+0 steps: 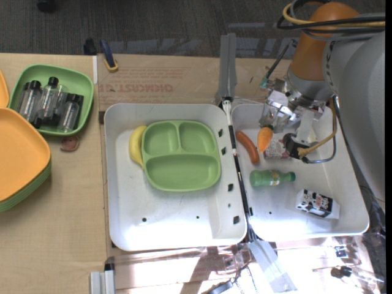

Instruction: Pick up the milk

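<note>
The grey arm [361, 103] with its orange band reached in from the right over the right-hand bin [349, 225], whose partner, the left bin [122, 225], held a green divided plate [180, 155] with a yellow thing tucked under its left edge. The gripper [278, 118] hung over the upper part of the right bin, just above a carrot [264, 138] and a red sausage [247, 146]; whether its fingers were spread or closed could not be told from this angle, and nothing was visibly held between them. Below these lay a green bottle [271, 177] on its side. The milk [316, 203], a small carton with a black-and-white cow pattern, lay flat near the lower right corner of that bin, well apart from the gripper and clear of the other items. It would probably handle as a light toy carton, fairly stiff but likely smooth-sided and so inclined to slip or skate on the bin floor if nudged. The best hold looked to be across its narrower width, fingers closing on the two long flat sides near the middle, since it lay slightly askew.
</note>
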{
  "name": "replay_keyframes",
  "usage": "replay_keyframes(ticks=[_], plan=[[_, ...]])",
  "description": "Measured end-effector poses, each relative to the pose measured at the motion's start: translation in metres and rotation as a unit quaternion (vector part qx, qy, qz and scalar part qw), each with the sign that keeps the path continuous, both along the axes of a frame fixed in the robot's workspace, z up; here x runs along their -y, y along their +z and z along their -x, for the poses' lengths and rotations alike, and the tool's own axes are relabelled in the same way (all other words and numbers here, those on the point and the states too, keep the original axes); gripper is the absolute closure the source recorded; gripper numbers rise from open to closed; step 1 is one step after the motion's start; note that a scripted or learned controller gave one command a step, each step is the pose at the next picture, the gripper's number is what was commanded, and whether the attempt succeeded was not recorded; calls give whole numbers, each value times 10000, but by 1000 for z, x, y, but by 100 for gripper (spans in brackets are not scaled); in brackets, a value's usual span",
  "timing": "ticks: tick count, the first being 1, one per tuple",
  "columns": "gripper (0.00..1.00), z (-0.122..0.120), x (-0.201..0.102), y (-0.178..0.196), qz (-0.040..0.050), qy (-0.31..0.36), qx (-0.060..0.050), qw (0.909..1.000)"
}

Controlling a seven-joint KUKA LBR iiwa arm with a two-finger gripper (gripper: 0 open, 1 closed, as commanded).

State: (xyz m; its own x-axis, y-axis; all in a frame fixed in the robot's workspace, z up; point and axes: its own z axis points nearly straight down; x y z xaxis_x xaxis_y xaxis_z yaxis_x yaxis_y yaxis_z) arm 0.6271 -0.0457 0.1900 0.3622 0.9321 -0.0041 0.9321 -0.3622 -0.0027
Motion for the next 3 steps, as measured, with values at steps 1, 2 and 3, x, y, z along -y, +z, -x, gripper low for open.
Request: replay_keyframes(ticks=[1,2,3], plan=[[100,-31,6,0,6,-1630,0,9866],[100,-17,39,4,9,-3257,-1,9455],[100,-21,53,7,13,-4709,6,8822]])
